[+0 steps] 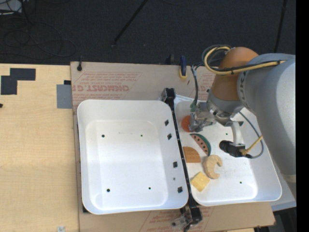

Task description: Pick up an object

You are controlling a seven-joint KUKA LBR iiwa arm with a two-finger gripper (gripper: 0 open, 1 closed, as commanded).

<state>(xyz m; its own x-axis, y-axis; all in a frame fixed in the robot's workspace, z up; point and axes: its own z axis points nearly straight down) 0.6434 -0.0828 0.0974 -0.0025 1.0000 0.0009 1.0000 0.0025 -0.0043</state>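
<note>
My gripper (pixel 197 123) is low in the right bin (pixel 251 187), near its far left side, right beside a small red-orange object (pixel 186 123). Just below it lies a watermelon slice (pixel 201 142) with a green rind. Further toward the front are an orange-brown bread-like piece (pixel 191 154), a tan croissant-shaped piece (pixel 212 166) and a yellow wedge (pixel 200 181). The wrist hides the fingertips, so no object shows between them.
The left bin (pixel 91 129) sits beside the right one, parted by a black clamp strip (pixel 175 144). Cables and a black connector (pixel 231 148) hang off the arm over the right bin. Cardboard lies under both bins.
</note>
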